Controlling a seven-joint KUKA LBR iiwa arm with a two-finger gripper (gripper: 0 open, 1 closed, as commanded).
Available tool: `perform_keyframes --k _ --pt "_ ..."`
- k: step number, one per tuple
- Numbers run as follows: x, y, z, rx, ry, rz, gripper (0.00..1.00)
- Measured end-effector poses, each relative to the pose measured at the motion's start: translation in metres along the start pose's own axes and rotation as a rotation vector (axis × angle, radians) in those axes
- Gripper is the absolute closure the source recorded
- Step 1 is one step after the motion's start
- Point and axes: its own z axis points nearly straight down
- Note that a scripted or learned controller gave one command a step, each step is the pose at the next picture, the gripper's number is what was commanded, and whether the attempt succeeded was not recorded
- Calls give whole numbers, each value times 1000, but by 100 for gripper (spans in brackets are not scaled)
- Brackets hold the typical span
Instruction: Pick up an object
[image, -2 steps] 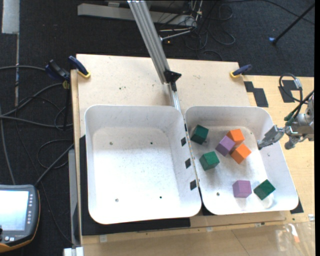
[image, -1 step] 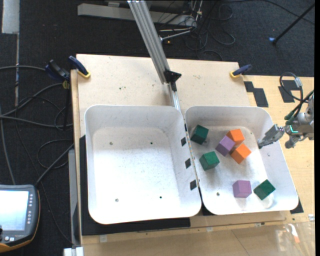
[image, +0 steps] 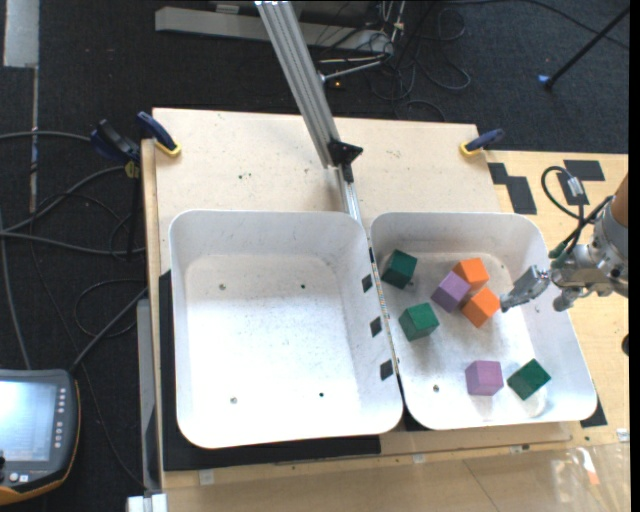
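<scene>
The gripper (image: 527, 288) is seen just right of the lower small orange wooden cube (image: 481, 306); whether the jaws are parted cannot be told, and nothing is held.

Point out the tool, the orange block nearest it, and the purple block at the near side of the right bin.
tool (image: 522, 290), camera view, finger end.
orange block (image: 481, 306), camera view, top face.
purple block (image: 484, 377), camera view, top face.
</scene>
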Motion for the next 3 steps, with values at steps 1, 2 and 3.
perform_keyframes --k 1,2,3 --pt "6 -5 46 0 0 0 0" --pt "13 3 103 1 1 -1 0" --pt "11 4 89 -7 -2 -1 100"
